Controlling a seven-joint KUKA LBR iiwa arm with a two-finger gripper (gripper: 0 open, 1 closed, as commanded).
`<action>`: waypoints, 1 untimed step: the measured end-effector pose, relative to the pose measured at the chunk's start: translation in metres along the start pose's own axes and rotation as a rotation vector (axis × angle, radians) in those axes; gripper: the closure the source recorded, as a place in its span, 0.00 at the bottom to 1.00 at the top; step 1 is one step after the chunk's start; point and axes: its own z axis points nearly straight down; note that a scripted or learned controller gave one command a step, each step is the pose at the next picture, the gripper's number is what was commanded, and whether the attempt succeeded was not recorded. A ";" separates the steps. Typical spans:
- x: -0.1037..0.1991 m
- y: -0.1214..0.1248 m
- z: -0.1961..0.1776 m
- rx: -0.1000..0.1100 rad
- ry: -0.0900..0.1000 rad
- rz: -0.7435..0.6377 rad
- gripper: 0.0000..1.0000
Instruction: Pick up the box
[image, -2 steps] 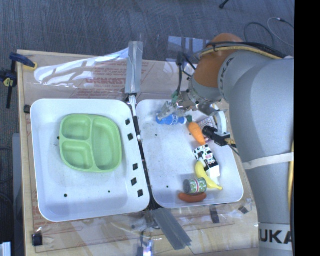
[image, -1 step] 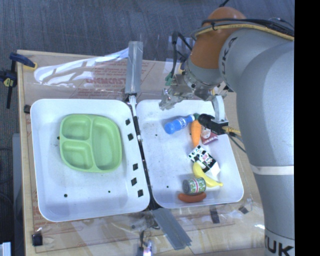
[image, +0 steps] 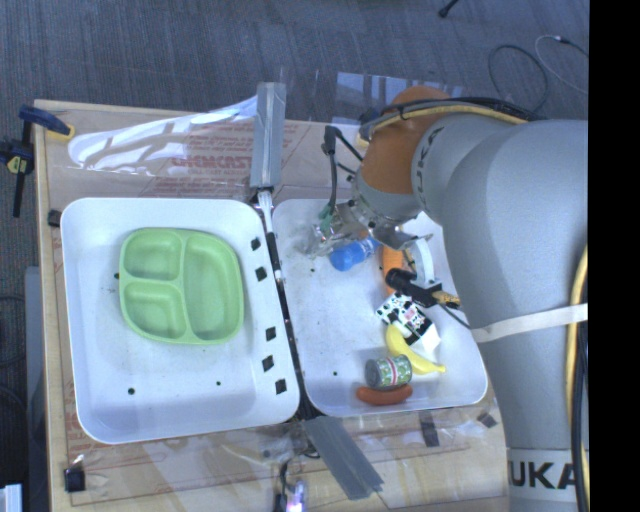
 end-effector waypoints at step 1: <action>-0.025 -0.029 0.002 0.001 0.001 0.224 1.00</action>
